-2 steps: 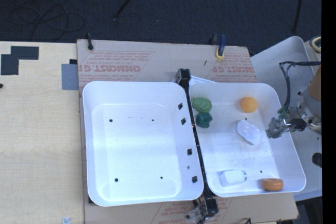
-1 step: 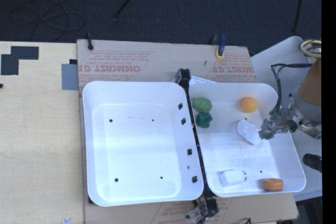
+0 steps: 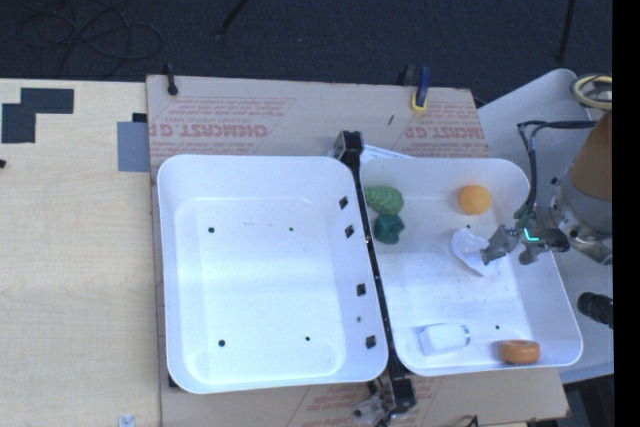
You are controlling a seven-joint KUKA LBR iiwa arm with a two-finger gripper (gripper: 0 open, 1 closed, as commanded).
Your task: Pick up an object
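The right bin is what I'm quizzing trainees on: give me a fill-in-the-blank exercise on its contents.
1. The orange ball lies in the ____ bin.
2. The gripper is beside a ____ object.
3. The two green objects lie near the ____ between the bins.

Missing words: right; white; divider

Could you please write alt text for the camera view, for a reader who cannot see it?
The arm's pincer reaches from the right over a pale object in the right bin, which also holds an orange ball, green lumps and an orange disc.
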